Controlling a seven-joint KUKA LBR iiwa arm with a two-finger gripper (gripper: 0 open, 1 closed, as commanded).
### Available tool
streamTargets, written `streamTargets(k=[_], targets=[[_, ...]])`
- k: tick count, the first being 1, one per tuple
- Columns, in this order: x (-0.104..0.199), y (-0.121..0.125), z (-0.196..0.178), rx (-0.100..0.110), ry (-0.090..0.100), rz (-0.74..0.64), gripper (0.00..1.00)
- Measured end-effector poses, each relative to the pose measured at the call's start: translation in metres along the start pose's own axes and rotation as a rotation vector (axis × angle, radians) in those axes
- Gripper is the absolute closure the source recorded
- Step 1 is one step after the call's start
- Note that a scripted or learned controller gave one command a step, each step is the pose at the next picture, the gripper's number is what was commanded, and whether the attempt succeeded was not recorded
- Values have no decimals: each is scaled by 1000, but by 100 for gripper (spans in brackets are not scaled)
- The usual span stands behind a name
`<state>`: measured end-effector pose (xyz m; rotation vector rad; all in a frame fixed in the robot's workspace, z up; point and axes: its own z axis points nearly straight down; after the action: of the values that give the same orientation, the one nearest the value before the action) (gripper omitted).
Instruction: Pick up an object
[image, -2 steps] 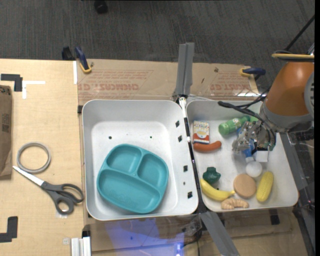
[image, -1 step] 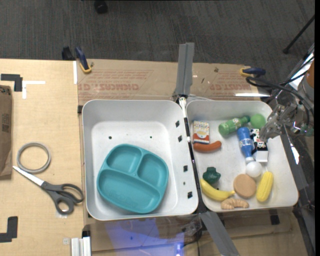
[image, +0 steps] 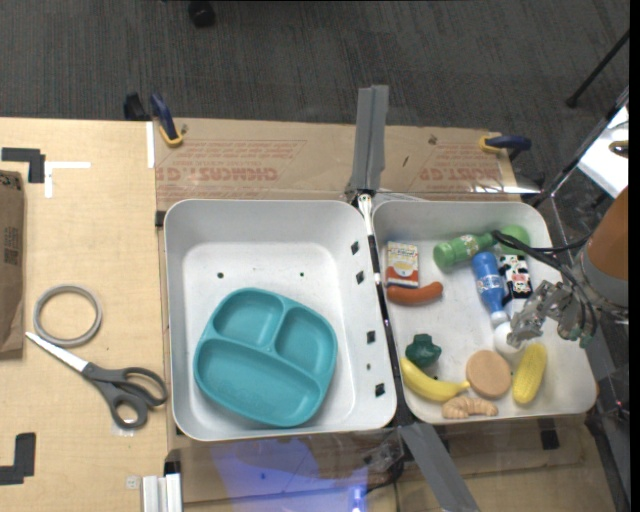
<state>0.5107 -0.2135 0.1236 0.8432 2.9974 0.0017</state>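
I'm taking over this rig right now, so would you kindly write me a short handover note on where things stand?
End effector: low over the right bin, near its right side, just above the corn cob and beside the blue bottle. Nothing visibly between its fingers; whether they are open or shut is unclear.
Right bin contents: green bottle, small carton, sausage, banana, round tan disc, ginger-like piece, dark green toy.
Left bin: teal divided plate.
Done: nothing lifted yet.
Left: grasp an object and raise it.
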Motion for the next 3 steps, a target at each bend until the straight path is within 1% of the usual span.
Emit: streamTargets(k=[1, 2, 3], targets=[[0, 0, 0, 0, 1, 0, 0], [-22, 60, 33, 6, 24, -76, 0], [-94, 93, 34, 8, 24, 87, 0]])
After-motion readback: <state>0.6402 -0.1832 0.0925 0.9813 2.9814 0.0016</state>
